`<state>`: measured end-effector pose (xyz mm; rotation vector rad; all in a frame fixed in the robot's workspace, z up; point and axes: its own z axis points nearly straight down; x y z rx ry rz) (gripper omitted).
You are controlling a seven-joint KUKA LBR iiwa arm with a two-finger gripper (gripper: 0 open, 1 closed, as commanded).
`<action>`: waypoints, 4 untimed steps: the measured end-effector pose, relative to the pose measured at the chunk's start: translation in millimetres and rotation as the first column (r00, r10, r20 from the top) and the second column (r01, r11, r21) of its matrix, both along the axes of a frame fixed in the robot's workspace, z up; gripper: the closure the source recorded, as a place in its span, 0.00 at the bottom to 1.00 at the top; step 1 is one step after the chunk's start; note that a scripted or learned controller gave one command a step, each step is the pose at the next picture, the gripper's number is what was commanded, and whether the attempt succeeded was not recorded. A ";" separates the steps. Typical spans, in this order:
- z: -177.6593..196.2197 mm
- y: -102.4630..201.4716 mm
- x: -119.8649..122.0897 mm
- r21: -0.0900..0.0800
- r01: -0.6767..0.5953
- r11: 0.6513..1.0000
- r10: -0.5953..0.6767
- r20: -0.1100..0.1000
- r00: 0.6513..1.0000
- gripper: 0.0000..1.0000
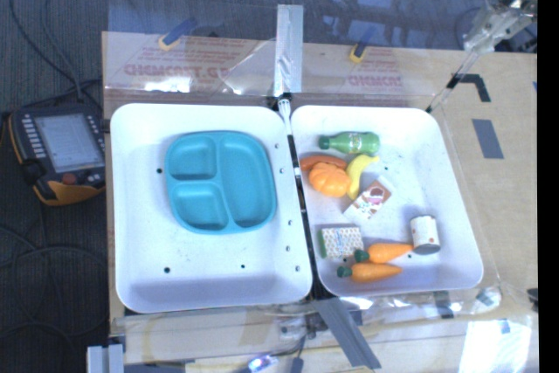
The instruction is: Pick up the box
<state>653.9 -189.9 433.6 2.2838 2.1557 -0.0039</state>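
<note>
On the cardboard-covered desk [489, 188] two shallow white bins sat side by side, their inner walls touching. Filling much of the left bin [140, 275] was a blue divided plate [218, 181], lying flat with three compartments.

The right bin [454, 214] carried all the small things. A green bottle [349, 141] lay on its side at the far end. Just nearer than it, a yellow banana [359, 170] touched an orange, pumpkin-like toy [327, 178] on its left. The box [369, 198], a small white carton with red markings, lay tilted about the middle of the right bin, just near-right of the banana. A patterned square packet [341, 240] rested nearer the camera and left of the box. Two carrots [381, 262] lay at the near end, one behind the other, and a small white can [424, 233] stood to their right.

At the far right corner, well apart from the box, the end effector [500, 17] hung beyond the bins, pale and blurred; whether it was spread or pressed together could not be told.

Left of the desk, a teach pendant [57, 148] lay on the grey floor.
</note>
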 end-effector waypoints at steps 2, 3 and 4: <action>0.1 19.8 3.3 0.001 -0.187 0.982 0.187 -0.001 0.982 1.00; -93.6 67.0 15.0 0.003 0.090 0.996 -0.090 -0.001 0.996 1.00; -92.4 113.2 14.8 0.003 0.128 0.992 -0.128 -0.002 0.992 1.00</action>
